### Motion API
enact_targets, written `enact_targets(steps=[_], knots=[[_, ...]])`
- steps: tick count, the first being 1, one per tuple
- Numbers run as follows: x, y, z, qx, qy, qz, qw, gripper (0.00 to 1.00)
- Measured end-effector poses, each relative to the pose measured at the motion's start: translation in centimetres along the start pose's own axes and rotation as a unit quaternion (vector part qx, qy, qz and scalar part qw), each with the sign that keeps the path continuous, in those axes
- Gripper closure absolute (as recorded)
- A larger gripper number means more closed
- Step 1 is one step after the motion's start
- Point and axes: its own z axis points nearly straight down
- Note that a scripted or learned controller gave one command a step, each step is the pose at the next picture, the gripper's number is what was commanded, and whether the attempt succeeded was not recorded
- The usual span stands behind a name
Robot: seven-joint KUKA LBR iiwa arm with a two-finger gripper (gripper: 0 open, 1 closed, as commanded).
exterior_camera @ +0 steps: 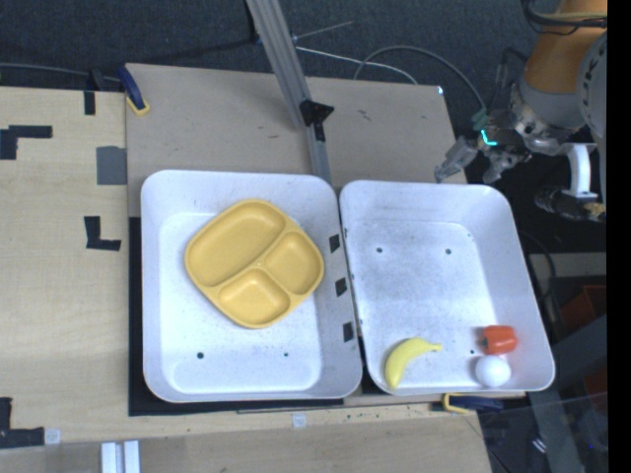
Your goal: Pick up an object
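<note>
A yellow banana (407, 357) lies at the front of the right bin (434, 264). An orange object (500, 339) and a white ball (492, 371) sit close together in that bin's front right corner. A yellow divided plate (254, 262) rests in the left bin (168, 294). My gripper (475, 160) hangs beyond the right bin's far right corner, above the bench and well away from all the objects. Its fingers stand apart with nothing between them.
A grey metal pole (286, 67) slants down from the top to the gap between the bins. Cables (394, 62) run across the bench behind the right bin. The arm's wrist (562, 77) stands at the top right.
</note>
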Motion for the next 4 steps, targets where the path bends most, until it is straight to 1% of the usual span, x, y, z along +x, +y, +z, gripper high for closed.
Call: enact_targets(steps=[1,2,3,4], knots=[[0.3,-0.6,6.4,0.003,0.001,0.0,1.0,0.0],[0.2,-0.8,10.8,0.002,0.0,0.0,1.0,0.0],[0.3,-0.8,13.9,0.002,0.0,0.0,1.0,0.0],[0.4,-0.7,12.7,0.0,0.0,-0.001,1.0,1.0]])
